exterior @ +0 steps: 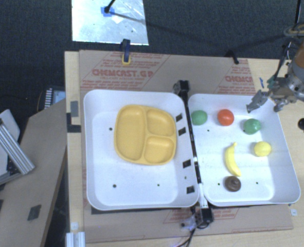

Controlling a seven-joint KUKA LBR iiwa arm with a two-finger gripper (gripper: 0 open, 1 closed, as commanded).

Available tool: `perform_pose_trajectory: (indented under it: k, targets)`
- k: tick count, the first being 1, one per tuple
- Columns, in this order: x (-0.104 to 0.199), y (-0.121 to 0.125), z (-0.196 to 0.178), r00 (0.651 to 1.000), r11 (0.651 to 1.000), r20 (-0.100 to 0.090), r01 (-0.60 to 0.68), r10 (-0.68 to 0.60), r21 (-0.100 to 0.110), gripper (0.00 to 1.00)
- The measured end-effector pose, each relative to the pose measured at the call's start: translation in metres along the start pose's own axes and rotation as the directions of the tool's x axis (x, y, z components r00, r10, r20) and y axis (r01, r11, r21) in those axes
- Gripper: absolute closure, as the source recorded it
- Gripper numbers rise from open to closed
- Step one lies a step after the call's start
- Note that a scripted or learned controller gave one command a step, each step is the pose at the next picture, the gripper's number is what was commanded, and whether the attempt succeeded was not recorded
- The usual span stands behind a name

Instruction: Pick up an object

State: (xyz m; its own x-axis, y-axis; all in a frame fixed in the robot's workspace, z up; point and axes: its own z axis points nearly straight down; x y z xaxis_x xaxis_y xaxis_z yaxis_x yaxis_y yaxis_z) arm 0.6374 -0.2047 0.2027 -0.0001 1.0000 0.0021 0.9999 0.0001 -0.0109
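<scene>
Right bin (283, 181): two green balls (199, 117), one banana (232, 160).

A yellow divided tray (144, 134) lies in the left white bin (97, 179) on a cardboard-covered bench (157, 68).

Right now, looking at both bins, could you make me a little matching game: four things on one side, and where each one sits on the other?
Things:
1. tray
2. banana
3. tomato
4. donut

Places:
A. near front edge of right bin
B. left bin
C. back of right bin, between two green pieces
D. middle of right bin, left of the lemon

Pairs: 1-B, 2-D, 3-C, 4-A
</scene>
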Motion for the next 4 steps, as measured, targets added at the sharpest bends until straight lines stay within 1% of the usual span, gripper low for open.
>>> perform_pose_trajectory:
  k: [1, 2, 3, 4]
  targets:
    - [0.001, 0.003, -0.009, 1.000, 1.000, 0.003, 0.003, -0.003, -0.013, 0.00]
    - [0.001, 0.007, 0.033, 1.000, 1.000, 0.003, 0.006, -0.006, -0.011, 0.00]
    - [0.011, 0.009, 0.089, 1.000, 1.000, 0.002, 0.006, -0.006, -0.010, 0.00]
    - [0.012, 0.010, 0.118, 1.000, 1.000, 0.003, 0.007, -0.007, -0.013, 0.00]
